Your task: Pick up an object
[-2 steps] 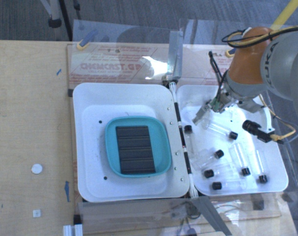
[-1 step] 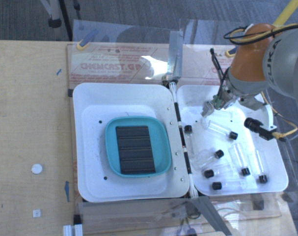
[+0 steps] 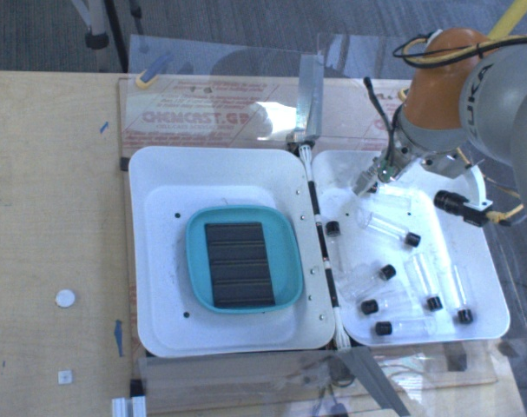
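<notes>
Clear plastic vials (image 3: 393, 229) with black caps lie scattered in the right bin (image 3: 497, 315): light, slick, prone to rolling. I'd pinch one mid-body. My gripper (image 3: 373, 181) hovers near the bin's back; its state I can't tell.

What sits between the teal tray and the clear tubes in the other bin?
In the camera view, the two bins' adjoining rims lie between the teal tray and the clear tubes, plus one loose black cap just beyond them.

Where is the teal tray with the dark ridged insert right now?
The teal tray lies in the middle of the left white bin, across the divider from the right bin holding the clear black-capped vials.
</notes>
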Motion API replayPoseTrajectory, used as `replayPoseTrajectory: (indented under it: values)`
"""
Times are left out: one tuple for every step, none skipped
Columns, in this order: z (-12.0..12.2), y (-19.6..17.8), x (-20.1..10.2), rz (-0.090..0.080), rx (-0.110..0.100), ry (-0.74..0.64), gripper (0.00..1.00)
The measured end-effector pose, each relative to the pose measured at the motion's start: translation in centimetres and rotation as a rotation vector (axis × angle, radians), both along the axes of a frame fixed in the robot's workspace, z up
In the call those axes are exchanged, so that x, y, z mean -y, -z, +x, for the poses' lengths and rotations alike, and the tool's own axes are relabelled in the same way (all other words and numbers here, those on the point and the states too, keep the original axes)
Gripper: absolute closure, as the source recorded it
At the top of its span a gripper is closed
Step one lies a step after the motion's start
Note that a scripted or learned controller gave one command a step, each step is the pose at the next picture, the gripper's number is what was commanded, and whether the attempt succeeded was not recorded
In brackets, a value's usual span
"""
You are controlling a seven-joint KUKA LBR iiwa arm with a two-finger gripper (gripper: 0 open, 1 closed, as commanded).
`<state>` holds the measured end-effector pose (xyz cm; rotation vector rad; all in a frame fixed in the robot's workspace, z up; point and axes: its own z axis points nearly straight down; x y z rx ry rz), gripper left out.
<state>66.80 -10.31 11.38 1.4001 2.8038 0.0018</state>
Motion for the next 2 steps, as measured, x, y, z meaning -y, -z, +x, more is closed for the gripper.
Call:
replayPoseTrajectory:
  values:
    - [-0.1,0.0,-0.1,0.002,-0.005,0.0,0.0]
    - [-3.5,-1.8,0.6,0.002,-0.005,-0.025,0.0]
